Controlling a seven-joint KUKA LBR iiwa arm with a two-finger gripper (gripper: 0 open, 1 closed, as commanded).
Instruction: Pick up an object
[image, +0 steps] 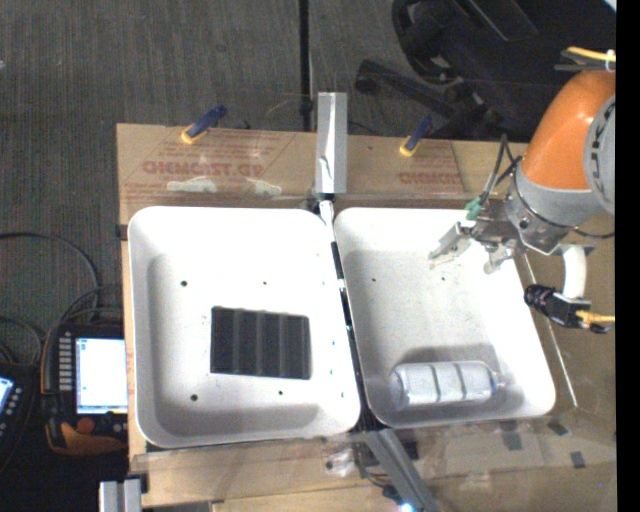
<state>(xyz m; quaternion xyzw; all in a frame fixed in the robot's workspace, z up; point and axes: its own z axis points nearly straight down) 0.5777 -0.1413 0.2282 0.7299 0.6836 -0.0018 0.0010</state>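
Looking at it, we'd swing the hand (470, 245), fingers apart and empty, toward 6 o'clock over the silver bottle (445, 382), dropping straight across its narrow width.

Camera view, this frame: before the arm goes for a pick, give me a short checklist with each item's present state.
1. Target in view: ok. A silvery ribbed object lies on its side near the front wall of the right bin.
2. Second candidate: ok. A dark ribbed rectangular block lies flat in the left bin.
3. Gripper free of load: ok, nothing shows between its fingers.
4. Gripper over a target: not ok. It sits above the right bin's far right corner, well apart from the silvery object.
5. Path to the silvery object: ok, bare bin floor lies between.
6. Gripper height above the bin floor: cannot tell.
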